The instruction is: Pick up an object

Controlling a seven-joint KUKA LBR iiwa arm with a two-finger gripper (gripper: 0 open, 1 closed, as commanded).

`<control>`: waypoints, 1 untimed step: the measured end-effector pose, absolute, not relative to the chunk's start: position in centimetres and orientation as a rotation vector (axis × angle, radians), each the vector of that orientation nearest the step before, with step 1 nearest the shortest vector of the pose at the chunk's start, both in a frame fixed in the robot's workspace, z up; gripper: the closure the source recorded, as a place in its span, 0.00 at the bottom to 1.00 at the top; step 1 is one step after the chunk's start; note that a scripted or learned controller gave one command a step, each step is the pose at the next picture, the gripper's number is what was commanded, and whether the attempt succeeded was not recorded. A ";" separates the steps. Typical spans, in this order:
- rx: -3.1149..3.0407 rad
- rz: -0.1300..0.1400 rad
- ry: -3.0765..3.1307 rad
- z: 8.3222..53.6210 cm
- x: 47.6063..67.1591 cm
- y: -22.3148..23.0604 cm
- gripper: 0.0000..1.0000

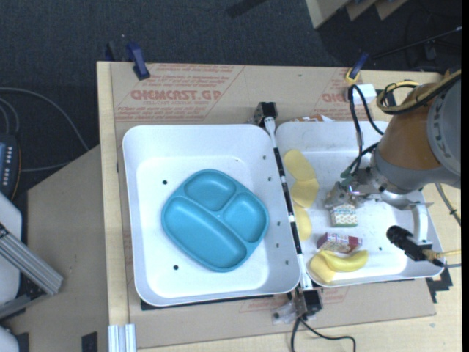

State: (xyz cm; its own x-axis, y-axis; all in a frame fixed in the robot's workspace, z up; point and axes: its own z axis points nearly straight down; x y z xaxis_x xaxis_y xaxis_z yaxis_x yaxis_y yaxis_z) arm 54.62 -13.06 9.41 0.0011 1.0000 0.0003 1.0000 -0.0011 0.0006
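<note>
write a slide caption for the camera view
Gripper over small patterned block in right bin; blue tray in left.

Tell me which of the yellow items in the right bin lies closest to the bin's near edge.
The banana, curved along the right bin's near edge. The other yellow pieces lie farther back, along the left wall.

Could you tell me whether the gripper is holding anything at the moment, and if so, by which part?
It cannot be told. The gripper is low in the right bin, just above a small patterned packet, but nothing shows clearly between its jaws.
</note>
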 end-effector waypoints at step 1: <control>2.220 0.001 2.223 18.5 53.5 -6.3 1.00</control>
